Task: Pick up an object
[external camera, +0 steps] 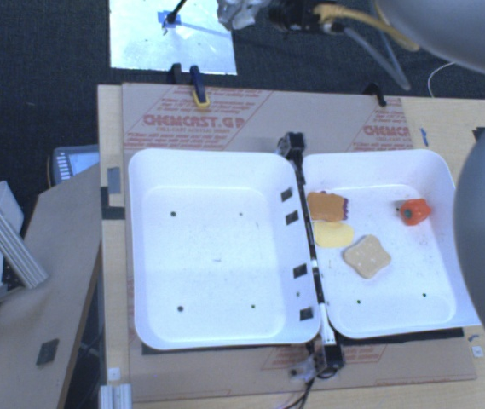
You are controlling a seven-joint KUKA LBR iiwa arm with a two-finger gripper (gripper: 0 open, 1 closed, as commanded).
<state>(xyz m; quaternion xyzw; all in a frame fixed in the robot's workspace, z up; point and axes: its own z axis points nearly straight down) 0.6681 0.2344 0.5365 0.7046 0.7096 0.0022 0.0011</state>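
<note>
the claw (240,5) hangs at the top edge, well above the worktop; it is blurred, so i cannot tell its state. the toast (366,256) lies far below and right of it in the right bin (434,164), beside the cheese (333,234).

Four small objects lie in the right bin (434,313), in its upper half. An orange-brown flat piece (326,206) lies at the left wall. Just below it lies a pale yellow disc (333,235), touching it. A beige toast slice (366,256) lies lower right, tilted. A red-orange round object (412,212) lies apart, to the right.
</note>
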